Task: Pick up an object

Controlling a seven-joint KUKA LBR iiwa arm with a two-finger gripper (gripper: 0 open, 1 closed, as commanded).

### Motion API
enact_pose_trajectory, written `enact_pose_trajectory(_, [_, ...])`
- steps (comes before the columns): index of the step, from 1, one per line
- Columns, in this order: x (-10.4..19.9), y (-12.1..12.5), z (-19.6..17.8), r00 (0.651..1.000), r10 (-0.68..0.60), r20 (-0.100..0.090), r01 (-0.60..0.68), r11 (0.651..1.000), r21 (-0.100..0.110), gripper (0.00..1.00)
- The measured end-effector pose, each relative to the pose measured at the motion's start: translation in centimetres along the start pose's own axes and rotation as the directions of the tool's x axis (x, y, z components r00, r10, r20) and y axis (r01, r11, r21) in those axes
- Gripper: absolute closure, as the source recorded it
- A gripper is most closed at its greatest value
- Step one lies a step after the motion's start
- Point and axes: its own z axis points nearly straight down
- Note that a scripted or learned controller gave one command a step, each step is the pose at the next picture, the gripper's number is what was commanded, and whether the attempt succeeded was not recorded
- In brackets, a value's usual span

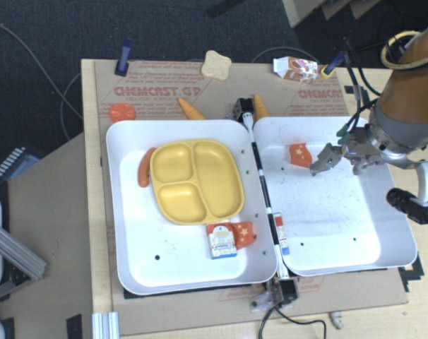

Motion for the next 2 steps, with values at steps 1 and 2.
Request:
enact_pose_trajectory(1, [0.0,5.0,13.7,1.000,0.000,0.001,0.000,1.000,-0.001,0.00])
enact_pose_trajectory(2, [1.0,11.2,13.6,1.000,-0.001,0.001,0.001,1.000,-0.003,0.00])
